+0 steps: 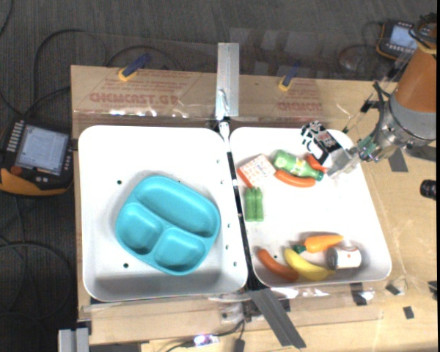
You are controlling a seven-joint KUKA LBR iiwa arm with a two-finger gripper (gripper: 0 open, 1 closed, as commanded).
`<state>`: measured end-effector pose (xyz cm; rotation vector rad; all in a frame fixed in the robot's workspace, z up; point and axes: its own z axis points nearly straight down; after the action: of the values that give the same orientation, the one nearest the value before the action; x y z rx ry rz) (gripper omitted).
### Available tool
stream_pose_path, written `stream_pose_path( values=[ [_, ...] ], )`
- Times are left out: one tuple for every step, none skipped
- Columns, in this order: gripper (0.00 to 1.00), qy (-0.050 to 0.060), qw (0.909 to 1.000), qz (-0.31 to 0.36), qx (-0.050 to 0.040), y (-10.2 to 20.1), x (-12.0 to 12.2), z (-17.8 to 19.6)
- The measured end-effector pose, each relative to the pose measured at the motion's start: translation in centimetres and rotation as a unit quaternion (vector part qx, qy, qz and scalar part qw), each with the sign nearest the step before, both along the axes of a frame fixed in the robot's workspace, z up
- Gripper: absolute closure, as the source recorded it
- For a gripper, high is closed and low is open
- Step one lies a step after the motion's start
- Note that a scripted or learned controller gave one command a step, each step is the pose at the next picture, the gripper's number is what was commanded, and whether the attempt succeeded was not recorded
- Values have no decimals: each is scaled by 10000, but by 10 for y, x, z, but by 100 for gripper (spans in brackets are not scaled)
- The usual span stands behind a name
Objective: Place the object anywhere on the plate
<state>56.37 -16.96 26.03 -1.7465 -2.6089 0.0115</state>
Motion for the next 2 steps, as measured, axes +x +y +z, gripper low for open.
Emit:
stream_pose_path(
  values=[
    [100, 9, 9999, 95, 30, 58, -24, -72],
    [100, 3, 9996, -273, 32, 156, 4, -80]
  ],
)
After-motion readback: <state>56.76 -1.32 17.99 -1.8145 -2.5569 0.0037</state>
